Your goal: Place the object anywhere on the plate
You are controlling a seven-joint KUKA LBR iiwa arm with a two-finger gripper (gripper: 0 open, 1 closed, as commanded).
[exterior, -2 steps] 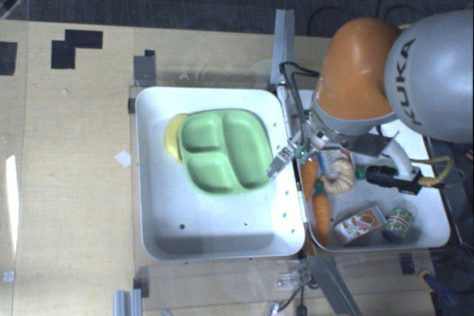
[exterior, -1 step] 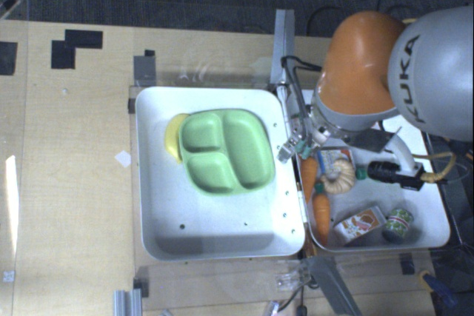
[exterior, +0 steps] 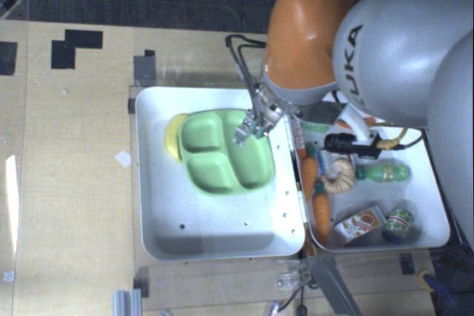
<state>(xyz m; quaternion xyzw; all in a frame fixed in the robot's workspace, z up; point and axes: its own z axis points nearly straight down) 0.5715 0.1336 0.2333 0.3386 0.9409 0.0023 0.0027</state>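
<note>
**Gripper over the plate's right side, left bin**

Where the arm point(exterior: 370, 48) comes in from the right, you find the gripper point(exterior: 252, 128) low over the upper right part of the green plate point(exterior: 222, 152), close to the left bin's point(exterior: 159, 233) right wall. You cannot tell whether its fingers are spread or pressed together, nor whether anything sits between them; the tip is small and blurred.

The plate is a green tray split into three compartments, lying in the upper middle of the left bin. You have bare white floor below it and along its left side, less room at the top. A yellow object point(exterior: 173, 137) pokes out from under the plate's left edge, mostly covered.

Across the shared wall, the right bin point(exterior: 437, 233) holds a carrot point(exterior: 321, 212), a green bottle point(exterior: 381, 173), a small carton point(exterior: 358, 224), a round can point(exterior: 400, 224) and a pale ridged item point(exterior: 339, 177). The arm's bulk hides that bin's upper part.
</note>
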